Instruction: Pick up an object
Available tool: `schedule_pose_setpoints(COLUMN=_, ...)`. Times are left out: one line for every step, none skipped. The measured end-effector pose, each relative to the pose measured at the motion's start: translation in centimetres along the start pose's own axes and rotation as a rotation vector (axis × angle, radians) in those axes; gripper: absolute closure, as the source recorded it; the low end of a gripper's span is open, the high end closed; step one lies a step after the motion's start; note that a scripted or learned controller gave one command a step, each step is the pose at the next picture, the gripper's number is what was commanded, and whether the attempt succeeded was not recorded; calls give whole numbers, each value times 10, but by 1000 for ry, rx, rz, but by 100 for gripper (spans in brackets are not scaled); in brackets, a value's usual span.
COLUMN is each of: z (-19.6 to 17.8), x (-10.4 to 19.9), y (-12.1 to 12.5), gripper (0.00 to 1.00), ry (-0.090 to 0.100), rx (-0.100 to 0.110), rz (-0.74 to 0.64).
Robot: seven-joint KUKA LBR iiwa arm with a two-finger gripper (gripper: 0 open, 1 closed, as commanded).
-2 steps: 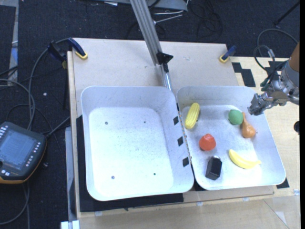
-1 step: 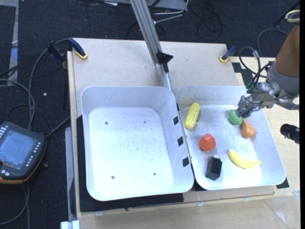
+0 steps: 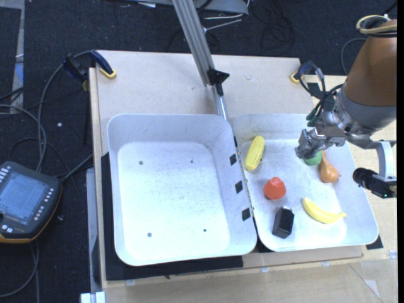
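The gripper (image 3: pixel 309 149) sits low in the right bin (image 3: pixel 353 232), directly over a small green object (image 3: pixel 313 160) near the bin's far right side; whether it is apart or together I cannot tell. A carrot-like orange piece (image 3: pixel 328 171) lies just beside the green one, so a clean grasp probably needs a straight descent and a vertical lift. The banana (image 3: pixel 323 211), tomato (image 3: pixel 274 188), corn cob (image 3: pixel 254 153) and black block (image 3: pixel 283 222) lie farther off, leaving open floor, and the left bin (image 3: pixel 126 245) offers room

pincer (image 3: pixel 308 150) over green object (image 3: pixel 313 160), right bin (image 3: pixel 360 229)
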State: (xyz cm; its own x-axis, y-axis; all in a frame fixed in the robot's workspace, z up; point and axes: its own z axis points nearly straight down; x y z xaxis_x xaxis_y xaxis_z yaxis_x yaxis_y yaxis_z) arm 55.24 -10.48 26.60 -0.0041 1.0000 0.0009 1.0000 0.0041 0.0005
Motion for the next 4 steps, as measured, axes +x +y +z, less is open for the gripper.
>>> schedule_pose_setpoints(z=-1, x=58, y=-3, gripper=100, ry=0, rx=0, rz=-1)
schedule_pose_setpoints(z=1, x=115, y=-6, gripper=100, ry=0, rx=1, rz=-1)
schedule_pose_setpoints(z=14, x=159, y=-26, gripper=100, ry=0, rx=2, rz=0)
schedule_pose_setpoints(z=26, x=202, y=-39, gripper=100, ry=0, rx=2, rz=0)
